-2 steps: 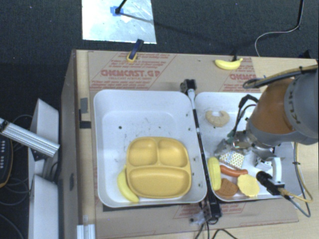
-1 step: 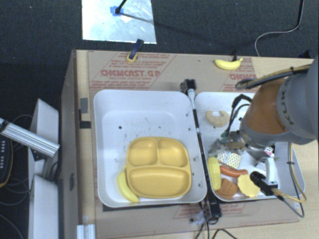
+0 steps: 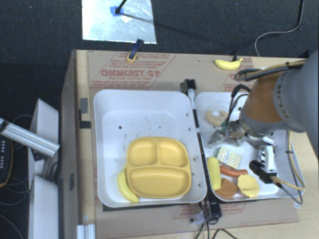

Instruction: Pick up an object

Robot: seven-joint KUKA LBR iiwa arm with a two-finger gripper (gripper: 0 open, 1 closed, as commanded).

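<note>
The arm reaches in from the right, its orange band above the wrist, and hangs over the right bin. The gripper sits low in the middle of that bin, a dark metallic cluster just left of the arm's grey bulk. Whether it is spread or pressed together cannot be told from this angle, and nothing is visibly pinched in it.

The objects in the right bin lie around the gripper. A pale, ring-shaped pastry lies just above and left of it, near the bin's upper part. A white block with a yellow dotted pattern lies just below the gripper, close to it but apart. Further toward the bin's near edge are a yellow corn-like piece along the left wall, a red sausage, a brown round patty and a yellow lemon-like piece; these 4 sit clustered together, well below the gripper. A black and white part of the arm's tooling hangs just right of them.

The left bin holds a yellow 3-compartment plate in its near half, with a banana lying against the plate's lower left rim. A 2nd, smaller banana rests on the cardboard bench top beyond the right bin, well apart from the gripper.
</note>
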